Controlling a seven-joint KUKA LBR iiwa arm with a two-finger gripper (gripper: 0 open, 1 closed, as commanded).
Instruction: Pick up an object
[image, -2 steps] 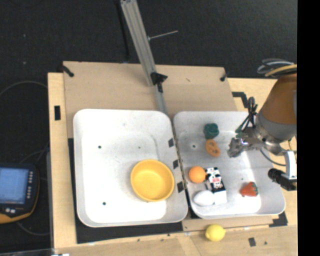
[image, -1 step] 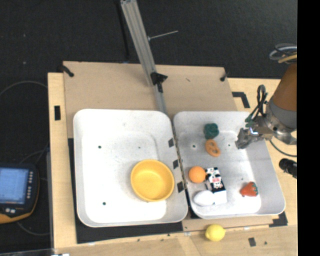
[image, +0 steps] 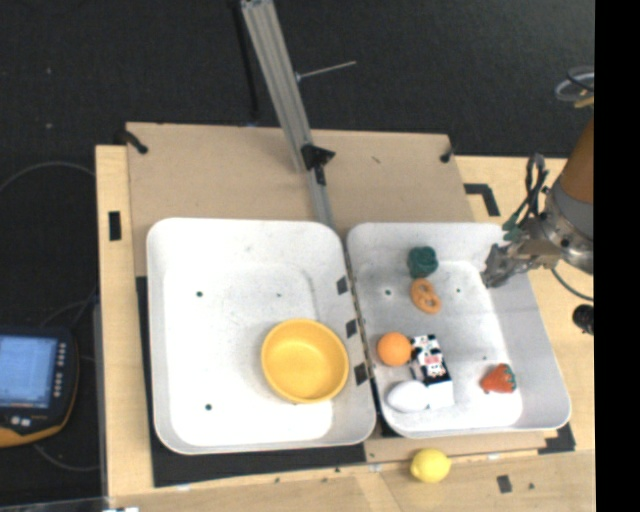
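From the camera above the table, the gripper (image: 497, 268) hangs over the right bin's (image: 525, 345) far right edge; whether it is spread or pressed together I cannot tell, and nothing shows in it. This looks like the approach step. The nearest things are the green object (image: 423, 261) and peanut-shaped toy (image: 426, 295) beside it. Next it must centre over one and descend.
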